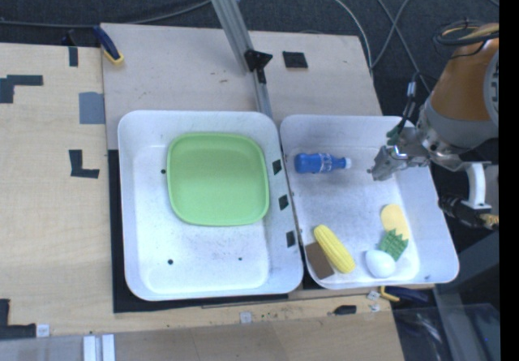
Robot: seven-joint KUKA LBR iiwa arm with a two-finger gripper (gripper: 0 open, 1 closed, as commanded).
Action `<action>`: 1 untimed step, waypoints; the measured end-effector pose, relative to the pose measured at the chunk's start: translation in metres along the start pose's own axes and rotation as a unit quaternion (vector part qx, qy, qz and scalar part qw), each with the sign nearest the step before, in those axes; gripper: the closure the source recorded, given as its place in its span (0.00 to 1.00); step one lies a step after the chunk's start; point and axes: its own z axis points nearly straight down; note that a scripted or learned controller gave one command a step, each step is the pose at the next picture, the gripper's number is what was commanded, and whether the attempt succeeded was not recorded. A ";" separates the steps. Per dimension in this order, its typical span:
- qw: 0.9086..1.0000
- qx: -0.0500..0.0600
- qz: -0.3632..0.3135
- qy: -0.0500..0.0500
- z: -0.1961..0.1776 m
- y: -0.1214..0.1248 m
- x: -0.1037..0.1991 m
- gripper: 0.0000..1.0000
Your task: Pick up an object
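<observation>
- While the gripper (388, 163) hangs over the upper right part of the right bin (357, 205), nothing can be seen between its fingers, and whether they are apart or together cannot be told.
- Nearest to the gripper is a blue bottle (319, 162), lying on its side just to its left, apart from it.
- Farther from the gripper, toward the bin's near edge, lie a corn cob (334, 248), a yellow and green piece (394, 229) and a white egg-like thing (379, 263).
- By this layout, the step in hand is the approach; no grasp has been made.
- Next, the arm would need to shift left over the bottle, line up across its narrow body, and descend.
</observation>
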 end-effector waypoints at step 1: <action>1.000 0.000 0.000 0.000 -0.052 0.002 -0.010 1.00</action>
